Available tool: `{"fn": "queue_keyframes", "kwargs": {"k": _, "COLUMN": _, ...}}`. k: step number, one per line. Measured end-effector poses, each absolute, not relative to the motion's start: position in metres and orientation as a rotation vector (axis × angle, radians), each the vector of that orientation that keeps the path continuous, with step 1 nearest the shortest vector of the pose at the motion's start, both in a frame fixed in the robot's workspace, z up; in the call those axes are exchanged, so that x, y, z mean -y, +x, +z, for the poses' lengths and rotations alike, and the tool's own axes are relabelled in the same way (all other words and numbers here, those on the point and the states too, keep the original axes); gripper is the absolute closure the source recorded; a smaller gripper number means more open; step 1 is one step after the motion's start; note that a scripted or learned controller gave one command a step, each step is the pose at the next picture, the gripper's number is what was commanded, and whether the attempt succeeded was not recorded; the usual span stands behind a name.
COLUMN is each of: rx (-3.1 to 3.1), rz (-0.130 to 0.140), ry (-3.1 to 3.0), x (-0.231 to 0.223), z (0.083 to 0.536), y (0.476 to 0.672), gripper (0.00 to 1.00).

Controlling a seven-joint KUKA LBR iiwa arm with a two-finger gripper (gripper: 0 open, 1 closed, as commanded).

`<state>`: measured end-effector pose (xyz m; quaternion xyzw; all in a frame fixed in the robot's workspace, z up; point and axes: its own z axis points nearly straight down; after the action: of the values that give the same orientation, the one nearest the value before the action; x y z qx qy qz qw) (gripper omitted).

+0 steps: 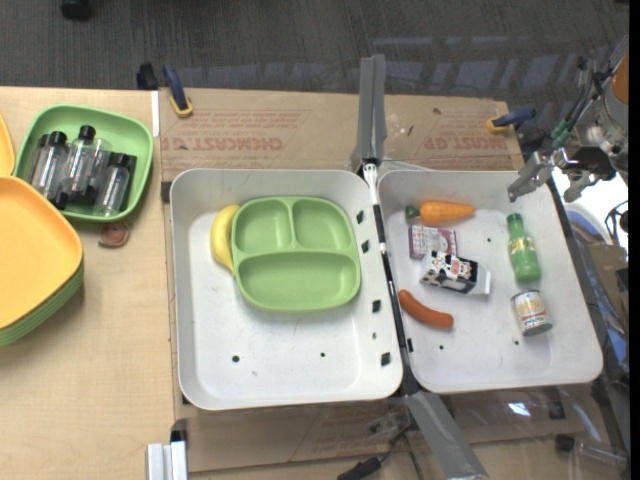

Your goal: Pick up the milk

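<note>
White, cow-patterned milk carton [455,271] lies on its side mid-frame in the right bin [575,363], near a pink packet [432,240]; the hand [560,163] hovers well apart at upper right, whether spread or pressed together cannot be told. Likely risk: a slanted descent nudging the neighbouring packet or slipping off the carton. Count: one carrot [446,211], one sausage [426,310], one green bottle [522,250], one can [531,312].

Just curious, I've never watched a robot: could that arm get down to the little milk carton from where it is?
Probably yes. The milk carton lies on its side with open space above it, apart from the carrot and sausage.
</note>
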<state>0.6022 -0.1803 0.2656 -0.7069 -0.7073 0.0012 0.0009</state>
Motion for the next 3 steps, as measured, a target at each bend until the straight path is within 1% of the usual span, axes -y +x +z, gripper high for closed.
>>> {"fn": "queue_keyframes", "kwargs": {"k": 1, "rx": 2.373, "rz": 0.003, "ry": -2.055, "x": 0.113, "z": 0.169, "y": 0.561, "gripper": 0.0}}
{"fn": "queue_keyframes", "kwargs": {"k": 2, "rx": 2.462, "rz": 0.002, "ry": -1.948, "x": 0.106, "z": 0.091, "y": 0.524, "gripper": 0.0}}
{"fn": "queue_keyframes", "kwargs": {"k": 3, "rx": 2.458, "rz": 0.002, "ry": -1.953, "x": 0.108, "z": 0.099, "y": 0.524, "gripper": 1.0}}
